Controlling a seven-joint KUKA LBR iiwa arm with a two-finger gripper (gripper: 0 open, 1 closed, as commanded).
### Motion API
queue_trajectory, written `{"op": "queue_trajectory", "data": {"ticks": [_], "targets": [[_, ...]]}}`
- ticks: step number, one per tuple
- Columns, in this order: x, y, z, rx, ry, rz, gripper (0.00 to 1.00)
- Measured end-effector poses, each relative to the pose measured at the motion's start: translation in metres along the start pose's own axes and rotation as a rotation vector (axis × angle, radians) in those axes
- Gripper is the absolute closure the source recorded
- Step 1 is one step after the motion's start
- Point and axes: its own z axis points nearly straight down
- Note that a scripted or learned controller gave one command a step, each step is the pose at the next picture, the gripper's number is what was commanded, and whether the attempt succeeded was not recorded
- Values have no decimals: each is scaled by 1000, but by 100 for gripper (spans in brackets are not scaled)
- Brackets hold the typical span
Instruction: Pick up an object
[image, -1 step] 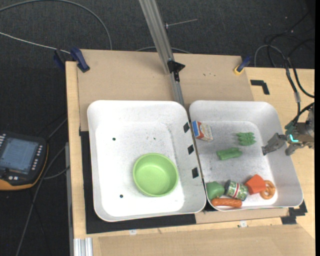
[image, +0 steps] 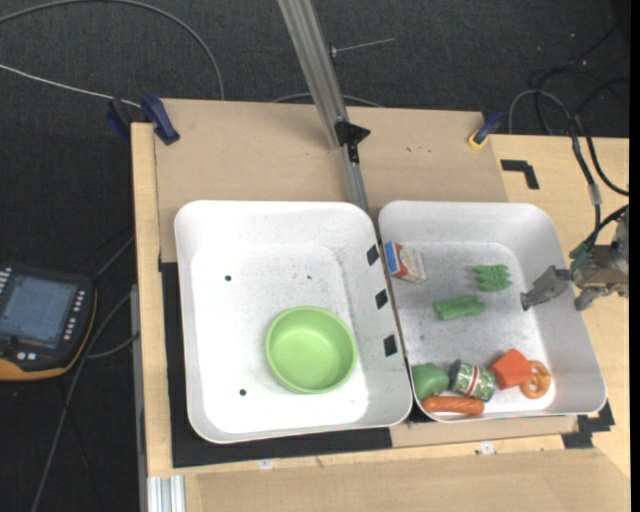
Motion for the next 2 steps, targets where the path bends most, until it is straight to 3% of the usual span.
{"op": "queue_trajectory", "data": {"ticks": [2], "targets": [[9,9,115,5,1,-1,0]]}}
